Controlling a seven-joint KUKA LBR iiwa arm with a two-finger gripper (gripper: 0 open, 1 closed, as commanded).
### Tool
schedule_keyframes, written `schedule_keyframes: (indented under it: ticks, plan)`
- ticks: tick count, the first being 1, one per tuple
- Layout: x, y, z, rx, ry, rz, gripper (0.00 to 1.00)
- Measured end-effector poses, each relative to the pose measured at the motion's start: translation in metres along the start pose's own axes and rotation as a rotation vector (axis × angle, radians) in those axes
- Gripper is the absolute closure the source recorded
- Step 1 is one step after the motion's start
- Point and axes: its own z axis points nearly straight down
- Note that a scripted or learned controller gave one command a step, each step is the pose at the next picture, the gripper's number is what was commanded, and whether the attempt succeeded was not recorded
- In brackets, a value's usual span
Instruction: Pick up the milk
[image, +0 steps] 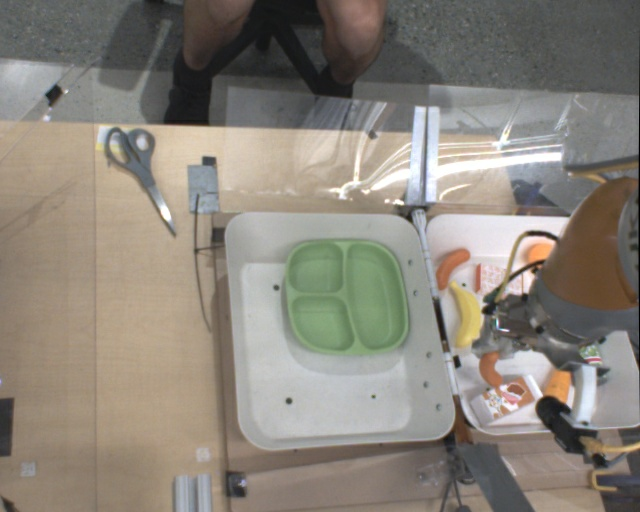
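Hanging over the right bin (500, 425), the gripper (497, 335) has the milk (507, 395) carton just below it toward the near wall; can't tell its grip state.

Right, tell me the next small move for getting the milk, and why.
Probably shift the arm slightly toward the view's bottom and left, to centre over the white-and-red carton, which is likely the milk. The carton lies in the right bin, just below a sausage, and the arm hangs above and right of it.
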Motion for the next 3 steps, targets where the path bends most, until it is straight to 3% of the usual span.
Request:
schedule_keyframes:
  ticks: [1, 2, 3]
  plan:
    - [-0.067, 0.011, -0.003, 0.003, -0.002, -0.279, 1.00]
    - [-0.067, 0.012, -0.003, 0.002, -0.002, -0.280, 0.00]
    - [-0.065, 0.010, 0.083, 0.005, 0.000, -0.311, 0.00]
